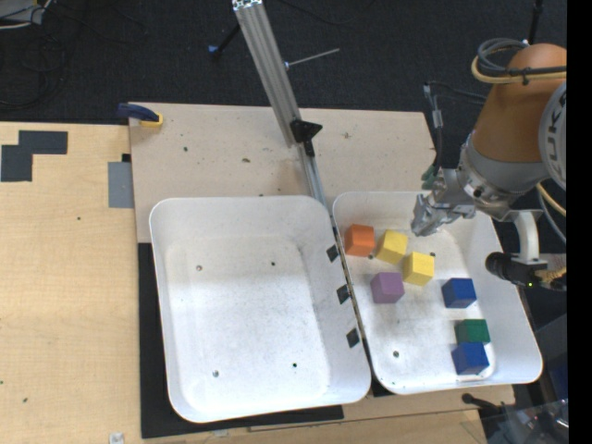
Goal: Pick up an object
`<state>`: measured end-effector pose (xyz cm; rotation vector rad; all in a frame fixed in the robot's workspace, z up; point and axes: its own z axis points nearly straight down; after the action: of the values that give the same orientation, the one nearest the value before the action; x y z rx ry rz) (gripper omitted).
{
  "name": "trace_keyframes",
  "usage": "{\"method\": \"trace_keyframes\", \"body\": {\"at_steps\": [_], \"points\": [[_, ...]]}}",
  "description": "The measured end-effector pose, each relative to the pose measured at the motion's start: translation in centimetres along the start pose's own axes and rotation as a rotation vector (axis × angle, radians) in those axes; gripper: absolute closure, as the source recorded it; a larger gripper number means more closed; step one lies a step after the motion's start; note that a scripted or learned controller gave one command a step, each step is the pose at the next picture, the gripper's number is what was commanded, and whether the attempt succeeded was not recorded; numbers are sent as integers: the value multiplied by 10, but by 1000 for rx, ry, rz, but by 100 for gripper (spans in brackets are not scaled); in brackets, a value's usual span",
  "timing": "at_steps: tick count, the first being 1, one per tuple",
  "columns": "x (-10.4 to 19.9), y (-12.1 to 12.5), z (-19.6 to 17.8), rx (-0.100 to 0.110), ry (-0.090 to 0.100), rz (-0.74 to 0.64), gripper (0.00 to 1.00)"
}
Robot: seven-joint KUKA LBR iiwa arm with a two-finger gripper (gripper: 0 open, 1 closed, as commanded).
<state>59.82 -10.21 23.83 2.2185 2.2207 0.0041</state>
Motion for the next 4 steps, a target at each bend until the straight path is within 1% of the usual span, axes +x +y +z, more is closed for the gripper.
{"method": "trace_keyframes", "body": {"at_steps": [1,2,3,4], "points": [[-2,1,-38,1,0,0,100],[48,-14,-35,8,2,-3,100],[96,-18,-15,9,2,-3,100],[149,-24,-19,8,2,-3,100]]}}
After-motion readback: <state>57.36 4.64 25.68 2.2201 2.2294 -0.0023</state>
